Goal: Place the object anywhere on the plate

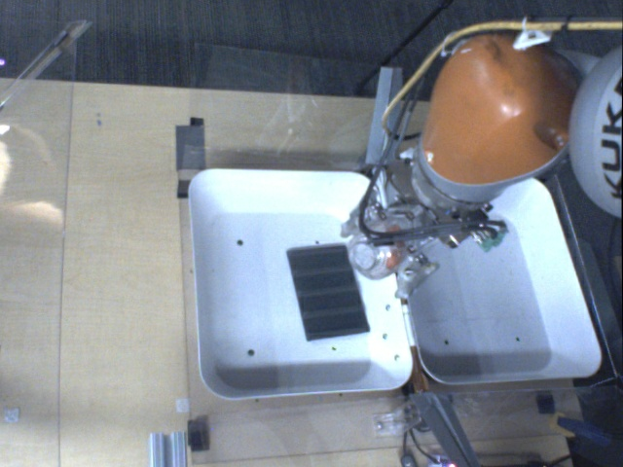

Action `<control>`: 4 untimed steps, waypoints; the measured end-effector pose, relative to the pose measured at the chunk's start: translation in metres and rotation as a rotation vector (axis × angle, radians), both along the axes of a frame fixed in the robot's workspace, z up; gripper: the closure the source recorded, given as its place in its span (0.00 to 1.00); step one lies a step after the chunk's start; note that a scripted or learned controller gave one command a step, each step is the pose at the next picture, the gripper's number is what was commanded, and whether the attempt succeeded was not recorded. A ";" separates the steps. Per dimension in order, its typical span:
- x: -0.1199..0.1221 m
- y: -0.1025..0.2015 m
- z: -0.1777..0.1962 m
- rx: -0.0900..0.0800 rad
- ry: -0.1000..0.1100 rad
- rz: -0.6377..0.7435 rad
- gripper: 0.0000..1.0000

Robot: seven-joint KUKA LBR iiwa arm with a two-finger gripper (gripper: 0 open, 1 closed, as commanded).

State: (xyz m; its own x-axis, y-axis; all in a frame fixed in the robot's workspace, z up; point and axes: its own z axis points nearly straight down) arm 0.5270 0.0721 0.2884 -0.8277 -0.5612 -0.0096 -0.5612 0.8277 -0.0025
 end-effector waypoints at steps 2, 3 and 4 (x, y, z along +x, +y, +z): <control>0.002 0.001 0.012 0.004 -0.009 -0.004 1.00; 0.060 -0.028 -0.026 -0.001 0.001 0.145 1.00; 0.023 0.019 -0.007 -0.001 0.000 0.217 1.00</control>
State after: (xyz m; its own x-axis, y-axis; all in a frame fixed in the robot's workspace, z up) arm 0.5502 0.0913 0.2813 -0.6877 -0.7259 -0.0089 -0.7259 0.6878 -0.0035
